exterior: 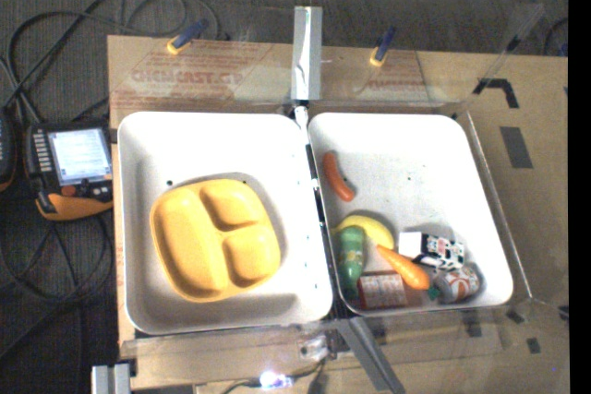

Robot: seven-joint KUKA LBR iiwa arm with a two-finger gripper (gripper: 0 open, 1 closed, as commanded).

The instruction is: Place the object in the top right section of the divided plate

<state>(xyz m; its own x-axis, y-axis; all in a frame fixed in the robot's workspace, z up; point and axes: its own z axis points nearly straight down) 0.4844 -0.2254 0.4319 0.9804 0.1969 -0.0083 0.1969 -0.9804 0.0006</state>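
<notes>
The yellow divided plate lies in the left white bin on the table. The toy sausage, lemon, carrot and a small can lie in the right bin, the last three crowded at its near edge. I cannot tell the end effector's state.

How my arm and wrist are posed at this moment I cannot tell, nor the state of my gripper
</notes>
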